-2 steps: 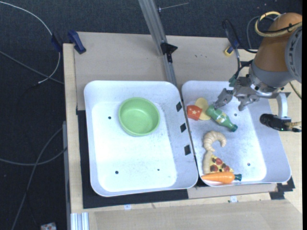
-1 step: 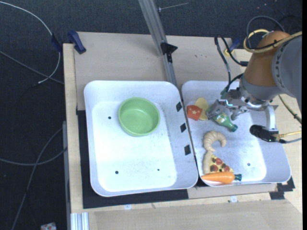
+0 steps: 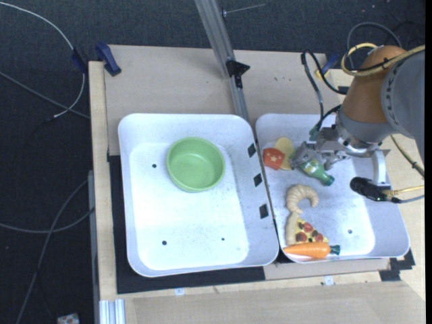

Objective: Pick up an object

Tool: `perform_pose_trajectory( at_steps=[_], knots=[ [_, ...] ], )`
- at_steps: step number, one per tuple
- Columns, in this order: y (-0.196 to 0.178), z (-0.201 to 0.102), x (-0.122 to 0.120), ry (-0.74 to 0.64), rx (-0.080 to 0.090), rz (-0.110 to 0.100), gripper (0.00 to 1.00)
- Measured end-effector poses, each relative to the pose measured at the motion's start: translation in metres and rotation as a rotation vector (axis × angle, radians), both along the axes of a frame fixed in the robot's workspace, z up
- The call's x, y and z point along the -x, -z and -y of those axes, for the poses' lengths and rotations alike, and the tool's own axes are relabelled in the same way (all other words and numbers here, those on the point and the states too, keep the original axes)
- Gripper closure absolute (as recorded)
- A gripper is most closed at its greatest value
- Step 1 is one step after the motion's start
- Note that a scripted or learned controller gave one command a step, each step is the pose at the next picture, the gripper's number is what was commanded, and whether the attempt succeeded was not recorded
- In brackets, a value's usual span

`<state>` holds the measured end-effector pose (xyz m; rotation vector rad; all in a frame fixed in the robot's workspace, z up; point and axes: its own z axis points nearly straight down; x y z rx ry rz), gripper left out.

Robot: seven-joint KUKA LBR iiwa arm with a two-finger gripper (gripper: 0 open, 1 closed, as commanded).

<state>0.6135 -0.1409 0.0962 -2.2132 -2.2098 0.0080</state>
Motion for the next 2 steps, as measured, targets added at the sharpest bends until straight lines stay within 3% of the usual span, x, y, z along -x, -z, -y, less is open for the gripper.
perform_pose_trajectory(
  at_steps=[1, 2],
  knots=[
    [-0.012, -0.001, -0.001, 0.0, -0.001, 0.003, 1.0],
    [-0.064, 0.007, 0.002, 0.0, 0.007, 0.021, 1.0]
  ],
)
